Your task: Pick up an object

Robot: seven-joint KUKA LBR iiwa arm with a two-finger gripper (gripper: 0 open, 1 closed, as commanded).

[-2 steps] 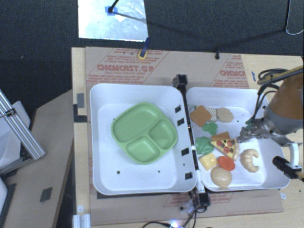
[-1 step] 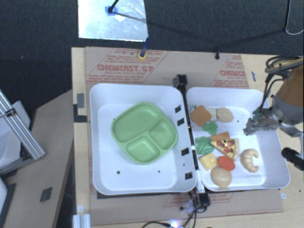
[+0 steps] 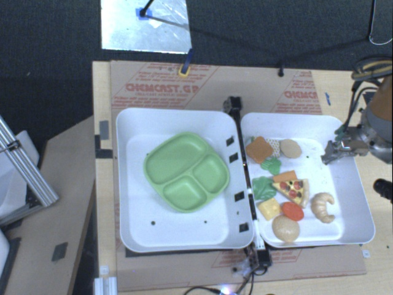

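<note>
We see toy foods clustered in the right bin (image 3: 350, 183): pizza slice (image 3: 291, 189), croissant (image 3: 323, 205), tomato (image 3: 293, 211), cheese (image 3: 269, 209).

One fixed camera looks down at a slant on the bench (image 3: 202, 78) and both white bins (image 3: 132, 183)

Tan bench (image 3: 73, 165) with two white bins (image 3: 129, 226) side by side on printed cardboard (image 3: 166, 85)
</note>
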